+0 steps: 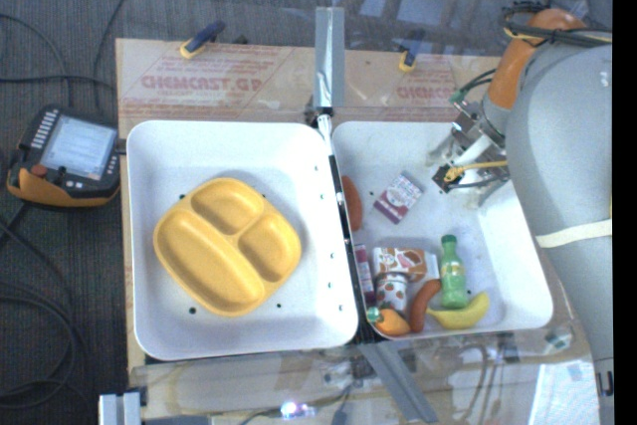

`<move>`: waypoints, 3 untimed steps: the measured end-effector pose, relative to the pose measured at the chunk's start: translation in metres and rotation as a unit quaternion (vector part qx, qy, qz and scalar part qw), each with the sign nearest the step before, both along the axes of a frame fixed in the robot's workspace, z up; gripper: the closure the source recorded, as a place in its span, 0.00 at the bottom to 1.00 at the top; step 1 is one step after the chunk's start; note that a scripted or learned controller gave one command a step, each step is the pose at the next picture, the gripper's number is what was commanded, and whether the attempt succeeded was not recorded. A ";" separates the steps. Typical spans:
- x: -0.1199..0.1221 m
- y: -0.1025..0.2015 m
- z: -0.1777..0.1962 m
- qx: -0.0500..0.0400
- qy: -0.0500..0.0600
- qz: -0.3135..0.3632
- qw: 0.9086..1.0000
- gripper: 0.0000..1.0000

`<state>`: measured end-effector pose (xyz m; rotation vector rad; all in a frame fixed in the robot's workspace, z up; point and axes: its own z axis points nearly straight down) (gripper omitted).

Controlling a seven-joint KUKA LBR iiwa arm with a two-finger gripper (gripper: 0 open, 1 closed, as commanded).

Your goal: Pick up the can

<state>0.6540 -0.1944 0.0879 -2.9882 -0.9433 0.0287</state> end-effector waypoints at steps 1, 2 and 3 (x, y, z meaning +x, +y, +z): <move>0.001 0.000 0.009 -0.004 -0.003 0.001 1.000 1.00; -0.010 0.094 0.143 -0.002 -0.008 -0.026 1.000 1.00; -0.028 0.019 0.134 -0.003 -0.007 -0.099 0.995 1.00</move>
